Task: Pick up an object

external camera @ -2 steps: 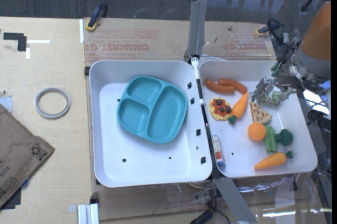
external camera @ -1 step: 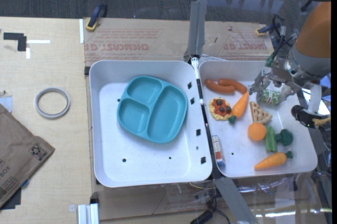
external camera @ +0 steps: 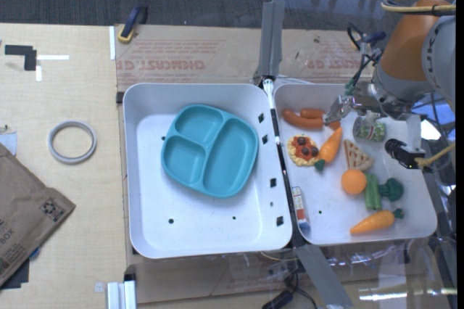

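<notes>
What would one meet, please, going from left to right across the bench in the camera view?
Tape ring → teal divided plate → pizza toy → orange ball → broccoli.

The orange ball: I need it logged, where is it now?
The orange ball lies in the right bin, below the waffle piece and left of the broccoli.

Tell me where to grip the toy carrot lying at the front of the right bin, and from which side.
Grip the toy carrot across its orange body near the middle, coming straight down from above. It lies flat and apart from the wall, tapering toward the left, with its green top at the right beside the broccoli, so fingers would likely fit either side.
</notes>
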### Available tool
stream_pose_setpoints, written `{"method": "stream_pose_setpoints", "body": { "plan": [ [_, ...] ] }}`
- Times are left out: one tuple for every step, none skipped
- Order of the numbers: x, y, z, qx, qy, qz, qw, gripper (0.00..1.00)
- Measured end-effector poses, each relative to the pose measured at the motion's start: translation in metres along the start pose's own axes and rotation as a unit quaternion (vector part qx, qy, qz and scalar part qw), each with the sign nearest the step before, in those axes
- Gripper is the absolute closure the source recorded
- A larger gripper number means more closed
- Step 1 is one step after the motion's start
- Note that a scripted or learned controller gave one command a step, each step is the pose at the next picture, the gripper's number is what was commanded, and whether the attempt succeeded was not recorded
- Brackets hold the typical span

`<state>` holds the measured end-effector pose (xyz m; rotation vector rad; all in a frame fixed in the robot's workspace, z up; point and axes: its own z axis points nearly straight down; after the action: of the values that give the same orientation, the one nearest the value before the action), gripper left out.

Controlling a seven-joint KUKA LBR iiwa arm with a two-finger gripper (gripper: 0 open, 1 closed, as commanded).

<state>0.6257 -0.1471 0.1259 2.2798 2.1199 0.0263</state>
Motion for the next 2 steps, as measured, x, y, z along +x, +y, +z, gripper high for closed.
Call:
{"method": "stream_pose_setpoints", "body": {
  "plan": [
    [0.0161,-0.0178,0.0318,0.014,0.005,-0.121,0.9925,0.0],
    [0.0147,-0.0174,0.0227,0.014,0.005,-0.119,0.9927,1.0]
  ]
}}
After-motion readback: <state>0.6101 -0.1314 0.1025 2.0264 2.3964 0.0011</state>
